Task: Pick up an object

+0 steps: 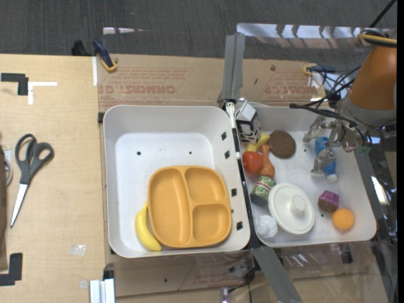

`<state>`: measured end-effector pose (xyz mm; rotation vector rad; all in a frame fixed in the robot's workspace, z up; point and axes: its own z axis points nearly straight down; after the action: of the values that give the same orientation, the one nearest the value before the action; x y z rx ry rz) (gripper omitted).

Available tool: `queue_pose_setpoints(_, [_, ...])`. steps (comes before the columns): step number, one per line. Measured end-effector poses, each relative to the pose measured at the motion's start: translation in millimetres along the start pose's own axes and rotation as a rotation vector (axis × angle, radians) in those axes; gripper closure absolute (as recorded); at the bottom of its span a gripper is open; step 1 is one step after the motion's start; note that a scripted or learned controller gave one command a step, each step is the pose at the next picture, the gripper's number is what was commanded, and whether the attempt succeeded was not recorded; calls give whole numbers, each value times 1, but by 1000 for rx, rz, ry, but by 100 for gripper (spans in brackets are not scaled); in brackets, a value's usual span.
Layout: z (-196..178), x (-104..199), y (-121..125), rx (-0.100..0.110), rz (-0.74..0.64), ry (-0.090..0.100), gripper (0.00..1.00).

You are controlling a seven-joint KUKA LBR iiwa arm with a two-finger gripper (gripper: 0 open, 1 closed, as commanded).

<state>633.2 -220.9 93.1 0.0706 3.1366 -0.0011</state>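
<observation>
My gripper (327, 151) hangs over the far right part of the right bin (369, 229), below the orange band of the arm. Something blue and grey sits right under it; whether that is part of the gripper or a separate object cannot be told. Objects lie to its left and below it in the bin: a brown disc (282, 143), a red tomato (252, 161), a black-and-white carton (247, 124), a green can (262, 189), a white round lid (291, 207), a purple piece (328, 201) and an orange ball (343, 219).
The left bin (126, 169) holds a yellow divided plate (189, 206) with a banana (144, 230) beside it. Scissors (26, 169) lie on the wooden bench at far left. Cables run near the arm at upper right.
</observation>
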Motion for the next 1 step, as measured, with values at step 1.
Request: queue_pose_setpoints(1, [0, 39, -2, 0, 92, 0, 0])
